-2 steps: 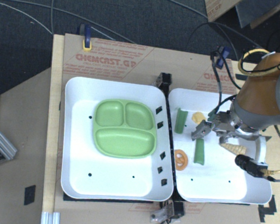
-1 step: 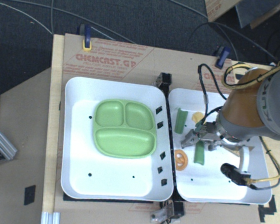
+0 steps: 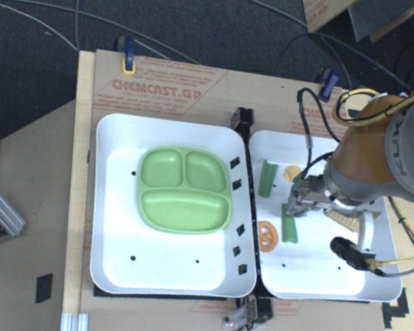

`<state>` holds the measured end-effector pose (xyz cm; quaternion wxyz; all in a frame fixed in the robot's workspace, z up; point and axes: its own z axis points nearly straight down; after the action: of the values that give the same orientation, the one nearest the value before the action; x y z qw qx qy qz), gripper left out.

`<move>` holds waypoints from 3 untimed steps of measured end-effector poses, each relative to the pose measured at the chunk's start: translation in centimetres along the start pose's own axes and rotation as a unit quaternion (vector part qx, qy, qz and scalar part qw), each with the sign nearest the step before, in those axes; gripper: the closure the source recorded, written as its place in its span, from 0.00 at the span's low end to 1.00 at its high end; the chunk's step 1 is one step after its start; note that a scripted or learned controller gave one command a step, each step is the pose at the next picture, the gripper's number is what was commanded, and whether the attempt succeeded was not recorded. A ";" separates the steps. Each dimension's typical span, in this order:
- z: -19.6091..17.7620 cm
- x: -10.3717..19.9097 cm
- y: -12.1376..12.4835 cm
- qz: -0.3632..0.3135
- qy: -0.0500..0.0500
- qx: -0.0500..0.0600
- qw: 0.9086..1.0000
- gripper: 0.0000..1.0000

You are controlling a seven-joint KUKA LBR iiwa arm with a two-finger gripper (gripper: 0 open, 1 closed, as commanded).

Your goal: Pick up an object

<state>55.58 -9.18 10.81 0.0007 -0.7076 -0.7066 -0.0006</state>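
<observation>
In the right bin (image 3: 312,284) lie a long green bar (image 3: 267,179), a shorter green block (image 3: 289,229), an orange pretzel-shaped ring (image 3: 266,235) and a small yellow piece (image 3: 293,174). My gripper (image 3: 296,206) hangs low over the left half of this bin, right at the upper end of the short green block and seemingly touching it. The wrist hides what lies directly under it. The pretzel ring sits just left of the block, and the long bar is further back by the bin's left wall.
The left bin (image 3: 108,254) holds a pale green divided plate (image 3: 185,190). A black ridge with clips (image 3: 241,202) separates the two bins. The arm's grey body and orange band (image 3: 364,153) cover the back right of the right bin.
</observation>
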 end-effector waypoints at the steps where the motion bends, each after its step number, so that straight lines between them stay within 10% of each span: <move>1: -6.2 -0.5 -0.3 -0.001 -0.001 -0.003 1.000 1.00; 3: -17.4 -1.0 1.6 -0.002 -0.002 -0.004 1.000 1.00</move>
<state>57.14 -10.16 28.21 -0.0036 -0.7065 -0.7077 -0.0026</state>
